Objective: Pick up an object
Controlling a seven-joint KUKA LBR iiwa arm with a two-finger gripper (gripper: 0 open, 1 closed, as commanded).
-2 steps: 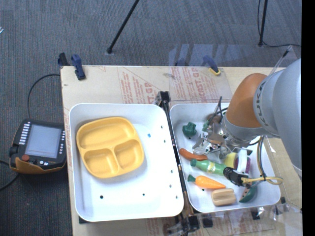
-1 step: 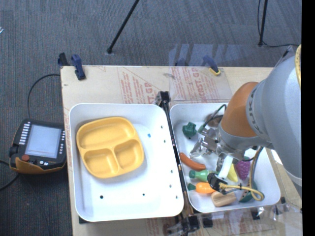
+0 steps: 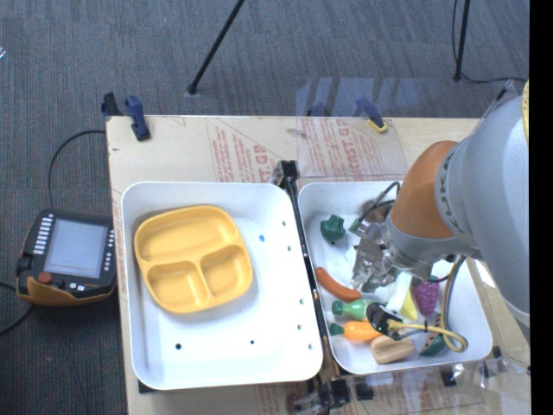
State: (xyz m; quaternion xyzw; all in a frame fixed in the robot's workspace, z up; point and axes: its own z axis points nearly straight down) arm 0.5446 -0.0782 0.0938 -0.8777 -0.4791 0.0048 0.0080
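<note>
My gripper hangs low over the middle of the right bin, reaching in from the right. Just left of it lies a red-orange sausage. A dark green toy vegetable sits further back on the left. In front of the gripper lie a small green and orange piece, an orange carrot and a tan bread piece. To the right a purple grape bunch sits beside a yellow piece, partly hidden by the wrist. Nothing shows between the fingers.
The left bin holds a yellow divided plate. A green piece lies at the right bin's front right. A teach pendant rests on the floor to the left. Clamps sit along the bench's back edge.
</note>
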